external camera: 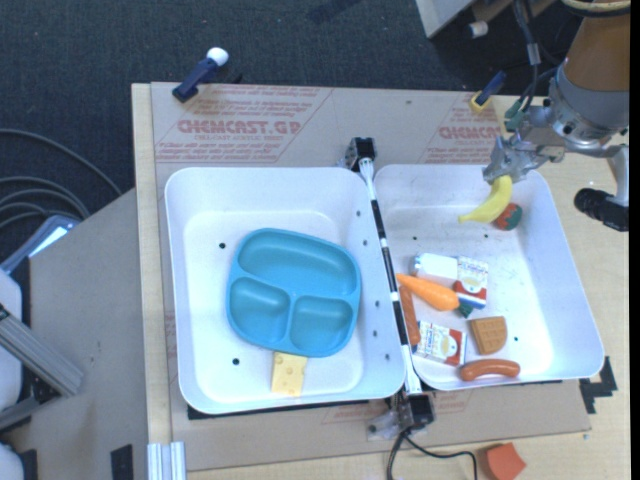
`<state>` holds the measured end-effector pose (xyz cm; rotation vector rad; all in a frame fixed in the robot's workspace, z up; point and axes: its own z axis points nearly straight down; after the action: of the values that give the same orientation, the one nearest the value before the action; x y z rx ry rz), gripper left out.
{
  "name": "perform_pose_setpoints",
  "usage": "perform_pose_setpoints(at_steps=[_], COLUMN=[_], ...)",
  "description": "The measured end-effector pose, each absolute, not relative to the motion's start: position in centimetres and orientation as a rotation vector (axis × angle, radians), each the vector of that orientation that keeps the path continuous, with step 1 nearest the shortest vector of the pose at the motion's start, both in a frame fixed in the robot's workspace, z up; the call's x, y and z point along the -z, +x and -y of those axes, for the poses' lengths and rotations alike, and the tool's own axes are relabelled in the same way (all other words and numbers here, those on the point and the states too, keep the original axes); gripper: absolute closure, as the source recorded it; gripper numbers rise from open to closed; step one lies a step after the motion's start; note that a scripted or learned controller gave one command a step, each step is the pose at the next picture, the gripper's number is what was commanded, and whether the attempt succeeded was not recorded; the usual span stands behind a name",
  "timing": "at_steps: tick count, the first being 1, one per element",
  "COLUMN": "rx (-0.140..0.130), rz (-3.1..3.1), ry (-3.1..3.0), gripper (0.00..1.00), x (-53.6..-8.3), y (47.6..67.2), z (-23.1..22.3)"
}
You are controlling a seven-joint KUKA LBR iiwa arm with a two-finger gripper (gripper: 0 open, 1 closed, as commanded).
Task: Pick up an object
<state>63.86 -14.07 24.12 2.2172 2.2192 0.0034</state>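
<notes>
My gripper (507, 171) hangs over the far part of the right bin (560, 268), at the end of the grey arm with the orange band. A yellow banana (485, 206) slants down and to the left from the fingertips, its upper end caught between them. Its lower tip is close to the bin floor. A small red and green piece (511, 217) lies right beside the banana.
The right bin's near half holds a white box (438, 265), a carrot (432, 292), a slice of toast (488, 333), a small packet (440, 343) and a sausage (490, 370). In the left bin sit a blue divided plate (293, 290) and a cheese wedge (288, 373).
</notes>
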Motion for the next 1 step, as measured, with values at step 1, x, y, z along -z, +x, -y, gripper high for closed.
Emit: perform_pose_setpoints(at_steps=[1], rx=[0.001], rz=[-2.224], ry=[2.222], gripper=[1.0], x=[-24.28], y=[56.56], z=[9.81])
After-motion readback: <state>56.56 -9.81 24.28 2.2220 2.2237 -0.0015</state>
